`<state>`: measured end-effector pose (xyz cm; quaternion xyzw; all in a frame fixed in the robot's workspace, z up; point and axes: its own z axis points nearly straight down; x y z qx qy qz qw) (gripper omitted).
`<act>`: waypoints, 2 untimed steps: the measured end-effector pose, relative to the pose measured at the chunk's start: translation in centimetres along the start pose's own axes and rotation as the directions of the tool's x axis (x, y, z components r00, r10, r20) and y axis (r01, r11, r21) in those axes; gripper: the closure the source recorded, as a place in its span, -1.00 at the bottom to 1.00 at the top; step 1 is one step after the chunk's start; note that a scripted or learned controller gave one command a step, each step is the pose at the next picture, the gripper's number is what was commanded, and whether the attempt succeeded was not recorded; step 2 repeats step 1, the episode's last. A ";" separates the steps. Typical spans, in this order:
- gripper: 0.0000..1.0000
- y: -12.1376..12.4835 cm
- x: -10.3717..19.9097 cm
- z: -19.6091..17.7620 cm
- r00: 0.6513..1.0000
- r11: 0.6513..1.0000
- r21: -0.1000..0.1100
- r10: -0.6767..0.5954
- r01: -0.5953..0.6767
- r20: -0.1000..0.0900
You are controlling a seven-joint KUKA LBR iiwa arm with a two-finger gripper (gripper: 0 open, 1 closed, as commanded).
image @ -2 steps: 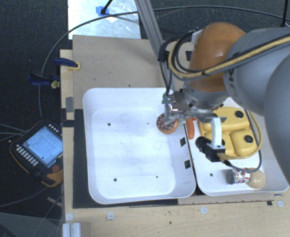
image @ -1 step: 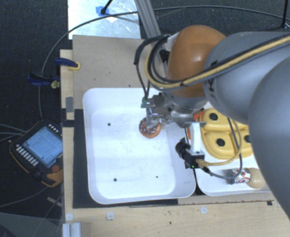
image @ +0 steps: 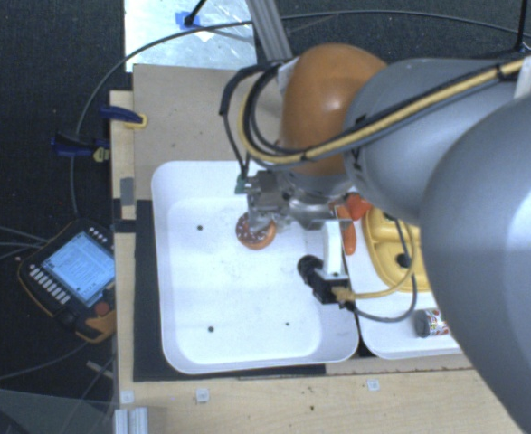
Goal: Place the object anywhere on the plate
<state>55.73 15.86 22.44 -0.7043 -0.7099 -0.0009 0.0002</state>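
Gripper [image: 263,215] hanging low over the left bin [image: 184,333], right at a small round reddish object [image: 255,232].

The object is sitting just under the gripper's tip, near the bin's upper middle, partly covered by the metal wrist; whether the fingers are clasping it or merely standing over it cannot be told. In the right bin [image: 401,342] a yellow item [image: 387,242] and an orange piece [image: 355,209] are lying beneath the arm [image: 464,152].

No legible text, pendant screen [image: 77,269] glowing blue but unreadable, small can label [image: 431,323] too blurred
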 end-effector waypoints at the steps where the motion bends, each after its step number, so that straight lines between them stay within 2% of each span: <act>1: -1.00 0.0 -0.1 0.0 1.000 1.000 0.000 0.002 -0.002 0.001; 2: -1.00 0.0 -0.1 0.0 1.000 1.000 0.000 0.002 -0.002 0.001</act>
